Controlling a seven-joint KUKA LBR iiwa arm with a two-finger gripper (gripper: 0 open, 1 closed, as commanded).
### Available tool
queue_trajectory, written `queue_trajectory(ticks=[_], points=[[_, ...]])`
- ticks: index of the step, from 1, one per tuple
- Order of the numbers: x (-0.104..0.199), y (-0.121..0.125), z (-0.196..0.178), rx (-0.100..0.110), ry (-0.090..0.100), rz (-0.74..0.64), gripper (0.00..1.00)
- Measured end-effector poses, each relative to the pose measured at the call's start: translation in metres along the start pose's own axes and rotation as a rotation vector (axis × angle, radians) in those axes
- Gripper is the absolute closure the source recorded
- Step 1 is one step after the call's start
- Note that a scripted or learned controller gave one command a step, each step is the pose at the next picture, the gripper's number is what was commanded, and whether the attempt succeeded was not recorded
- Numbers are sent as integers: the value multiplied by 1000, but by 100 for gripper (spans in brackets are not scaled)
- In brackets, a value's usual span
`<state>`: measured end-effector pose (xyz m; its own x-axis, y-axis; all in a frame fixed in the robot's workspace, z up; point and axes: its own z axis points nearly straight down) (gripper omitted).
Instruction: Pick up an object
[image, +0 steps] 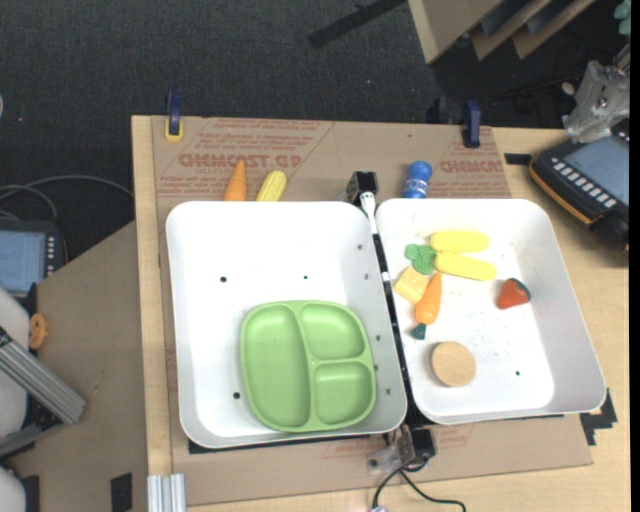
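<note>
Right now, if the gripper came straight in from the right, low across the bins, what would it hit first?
Likely the right bin at its outer rim, then the red toy strawberry just inside. Height is unclear from this view, so that is a guess.

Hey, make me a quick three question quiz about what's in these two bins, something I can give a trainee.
1. True or false: the green divided tray lies in the right bin.
2. Which item lies closest to the right bin's front edge?
A. the round tan disc
B. the red strawberry
C. the toy carrot
3. Fill in: two long ______ coloured pieces lie side by side near the back of the right bin.

Key
1. False; it lies in the left bin.
2. A
3. yellow
</note>
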<state>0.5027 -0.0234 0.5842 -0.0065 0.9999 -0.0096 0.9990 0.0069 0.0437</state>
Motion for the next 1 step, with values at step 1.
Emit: queue_trajectory(ticks=[1], points=[[0, 0, 1, 1, 0, 0, 0]])
